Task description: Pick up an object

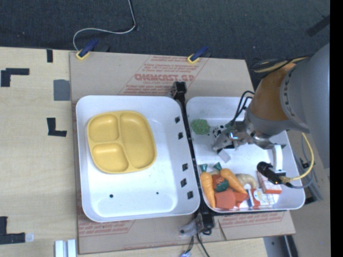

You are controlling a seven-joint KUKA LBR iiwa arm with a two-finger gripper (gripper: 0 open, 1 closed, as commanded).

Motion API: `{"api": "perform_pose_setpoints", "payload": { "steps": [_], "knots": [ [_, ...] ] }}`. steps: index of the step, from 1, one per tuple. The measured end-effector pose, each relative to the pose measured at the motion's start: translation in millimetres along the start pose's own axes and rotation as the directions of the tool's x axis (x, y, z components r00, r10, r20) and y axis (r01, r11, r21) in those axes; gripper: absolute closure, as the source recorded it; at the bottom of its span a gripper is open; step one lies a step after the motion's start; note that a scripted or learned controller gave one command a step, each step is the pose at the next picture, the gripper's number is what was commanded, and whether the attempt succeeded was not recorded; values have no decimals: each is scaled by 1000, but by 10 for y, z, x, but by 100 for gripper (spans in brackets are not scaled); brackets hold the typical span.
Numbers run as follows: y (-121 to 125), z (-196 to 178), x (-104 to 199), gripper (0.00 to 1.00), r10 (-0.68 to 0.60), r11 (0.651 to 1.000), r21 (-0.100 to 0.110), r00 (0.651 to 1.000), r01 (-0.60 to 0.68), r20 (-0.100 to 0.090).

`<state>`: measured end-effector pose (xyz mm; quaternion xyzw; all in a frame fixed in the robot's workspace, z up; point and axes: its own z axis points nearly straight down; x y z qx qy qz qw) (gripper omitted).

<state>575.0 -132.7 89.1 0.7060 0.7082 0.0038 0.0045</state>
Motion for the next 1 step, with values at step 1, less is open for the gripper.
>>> {"api": "perform_pose_setpoints", "payload": {
  "steps": [1],
  "knots": [
    [554, -952, 468, 100, 1, 1000, 10, 1000, -1, -1]
  ]
}}
